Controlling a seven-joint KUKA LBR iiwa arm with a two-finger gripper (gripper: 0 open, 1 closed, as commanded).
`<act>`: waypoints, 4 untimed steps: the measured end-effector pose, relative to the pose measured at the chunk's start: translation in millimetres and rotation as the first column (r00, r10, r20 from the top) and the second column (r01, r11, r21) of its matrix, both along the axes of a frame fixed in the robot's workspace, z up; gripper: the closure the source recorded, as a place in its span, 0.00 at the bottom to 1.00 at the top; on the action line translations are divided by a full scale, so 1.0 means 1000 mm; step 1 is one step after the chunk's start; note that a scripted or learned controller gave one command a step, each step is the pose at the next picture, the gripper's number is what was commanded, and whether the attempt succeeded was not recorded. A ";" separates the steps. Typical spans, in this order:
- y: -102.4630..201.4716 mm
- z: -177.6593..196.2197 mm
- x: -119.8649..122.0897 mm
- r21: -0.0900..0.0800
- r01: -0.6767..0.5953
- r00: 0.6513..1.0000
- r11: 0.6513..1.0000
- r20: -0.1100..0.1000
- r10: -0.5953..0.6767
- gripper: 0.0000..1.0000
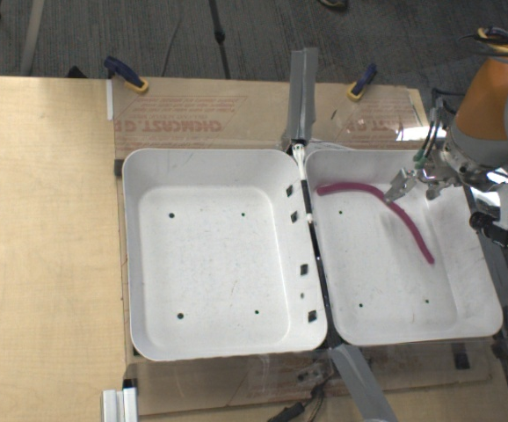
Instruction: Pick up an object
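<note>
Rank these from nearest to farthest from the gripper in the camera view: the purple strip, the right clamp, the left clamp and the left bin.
Measured from the gripper, at the right bin's far right side:
1. Purple strip, just beside it in the right bin.
2. Right clamp, behind the right bin on the cardboard.
3. Left bin, across the divider.
4. Left clamp, at the far left corner.

left white bin (148,183) on cardboard sheet (184,117) | right white bin (465,306) just beside it, rims touching | two blue-and-yellow clamps (124,73) (362,80) at cardboard's far edge | wooden benchtop (43,236) left | grey carpet (148,16) beyond
</note>
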State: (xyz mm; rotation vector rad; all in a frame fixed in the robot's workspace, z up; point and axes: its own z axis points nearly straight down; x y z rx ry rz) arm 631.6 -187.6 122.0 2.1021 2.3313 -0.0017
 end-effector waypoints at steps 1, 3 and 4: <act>0.091 -0.030 0.019 0.003 -0.118 0.993 0.993 -0.002 0.118 0.00; 0.001 -0.031 -0.091 0.003 -0.107 0.994 0.994 -0.004 0.107 0.00; 0.048 -0.030 -0.019 0.001 -0.156 0.988 0.988 0.000 0.156 0.00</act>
